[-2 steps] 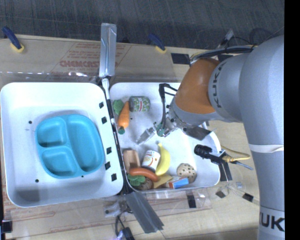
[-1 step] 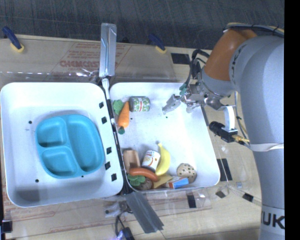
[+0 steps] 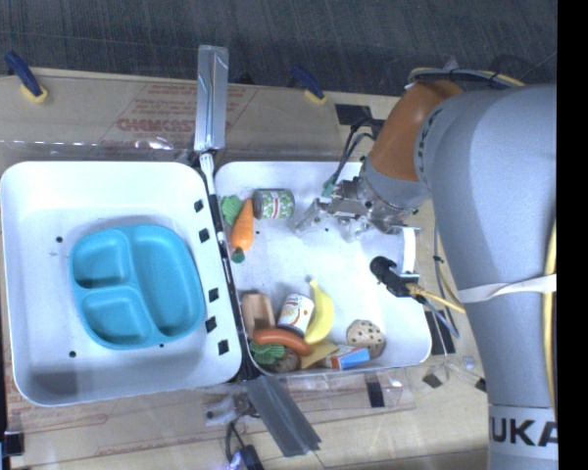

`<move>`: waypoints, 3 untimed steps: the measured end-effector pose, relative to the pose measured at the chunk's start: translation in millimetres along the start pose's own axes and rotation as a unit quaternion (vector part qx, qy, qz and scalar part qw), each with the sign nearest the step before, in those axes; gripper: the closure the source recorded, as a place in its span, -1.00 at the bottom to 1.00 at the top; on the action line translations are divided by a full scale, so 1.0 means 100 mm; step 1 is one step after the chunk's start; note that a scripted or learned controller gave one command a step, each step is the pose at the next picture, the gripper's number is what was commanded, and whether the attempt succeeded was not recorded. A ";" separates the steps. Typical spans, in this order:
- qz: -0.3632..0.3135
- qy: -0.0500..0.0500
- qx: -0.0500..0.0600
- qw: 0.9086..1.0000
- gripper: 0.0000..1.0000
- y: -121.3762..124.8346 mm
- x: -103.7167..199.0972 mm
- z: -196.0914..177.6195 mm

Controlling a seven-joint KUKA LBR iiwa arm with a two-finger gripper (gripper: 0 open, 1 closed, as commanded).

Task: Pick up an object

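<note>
2 white bins (image 3: 20, 262) on the bench; arm reaches in from the right, gripper (image 3: 323, 211) low, fingers spread, gripping nothing. Can (image 3: 272, 205) just left, lying lengthwise toward it.

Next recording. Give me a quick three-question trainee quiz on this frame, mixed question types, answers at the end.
1. True or false: the blue divided tray lies in the left bin.
2. Which lies nearest the end effector? A) green can B) banana C) cookie
3. Fill in: the carrot lies against the right bin's ____ wall.

Key: 1 true. 2 A. 3 left.
</note>
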State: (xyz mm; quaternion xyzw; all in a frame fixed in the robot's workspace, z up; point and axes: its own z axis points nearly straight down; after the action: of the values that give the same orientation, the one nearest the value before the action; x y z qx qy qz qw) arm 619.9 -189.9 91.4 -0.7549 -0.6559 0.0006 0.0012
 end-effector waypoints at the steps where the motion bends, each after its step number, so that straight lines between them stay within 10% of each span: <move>1: -0.156 0.000 0.000 0.988 -1.00 -0.83 0.16 0.00; 2: -0.157 -0.001 -0.001 0.988 1.00 -0.82 0.15 -0.10; 3: -0.196 0.000 0.000 0.981 1.00 -0.93 0.48 0.01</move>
State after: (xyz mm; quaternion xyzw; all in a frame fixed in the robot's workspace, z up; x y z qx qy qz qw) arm 534.3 -129.6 91.2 -0.6116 -0.7912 0.0000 0.0009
